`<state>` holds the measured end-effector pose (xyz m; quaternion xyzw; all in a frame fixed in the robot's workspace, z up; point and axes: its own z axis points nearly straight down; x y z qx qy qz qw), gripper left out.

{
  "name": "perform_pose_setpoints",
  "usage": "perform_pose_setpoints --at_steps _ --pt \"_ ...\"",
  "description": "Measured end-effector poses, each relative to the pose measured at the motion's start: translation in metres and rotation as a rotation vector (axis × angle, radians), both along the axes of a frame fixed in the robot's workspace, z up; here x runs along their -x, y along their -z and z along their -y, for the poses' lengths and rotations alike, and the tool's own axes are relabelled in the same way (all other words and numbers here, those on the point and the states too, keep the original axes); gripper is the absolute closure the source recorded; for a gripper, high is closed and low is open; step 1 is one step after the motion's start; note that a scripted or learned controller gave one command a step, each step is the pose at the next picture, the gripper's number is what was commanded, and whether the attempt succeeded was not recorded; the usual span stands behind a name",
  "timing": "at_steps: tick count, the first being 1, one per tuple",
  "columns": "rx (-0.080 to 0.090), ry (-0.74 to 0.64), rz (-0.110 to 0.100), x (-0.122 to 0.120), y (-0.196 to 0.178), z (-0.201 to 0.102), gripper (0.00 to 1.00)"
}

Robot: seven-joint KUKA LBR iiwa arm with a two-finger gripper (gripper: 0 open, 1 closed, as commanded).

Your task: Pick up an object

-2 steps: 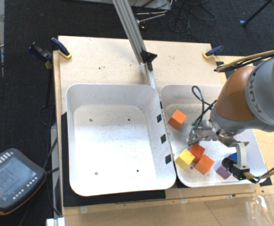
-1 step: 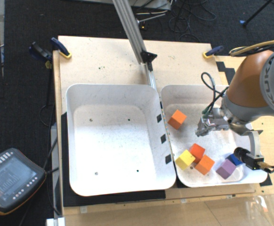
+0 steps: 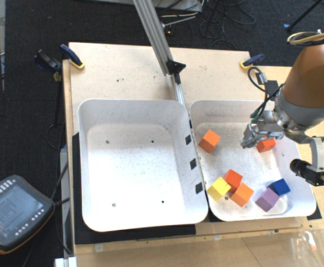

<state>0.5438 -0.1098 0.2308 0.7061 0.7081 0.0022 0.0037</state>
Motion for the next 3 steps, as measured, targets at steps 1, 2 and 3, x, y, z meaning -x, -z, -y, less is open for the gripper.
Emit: perform_pose_setpoints --at_steps 1,2,3 --pt "-0.001 0.0 -0.006 -0.001 -0.012 0.0 1.0" --pt "-0.003 -0.005 -0.006 -0.016 -0.016 -0.056 1.0" --pt "-0.003 -0.005 -0.006 -0.043 -0.004 -0.104 1.0"
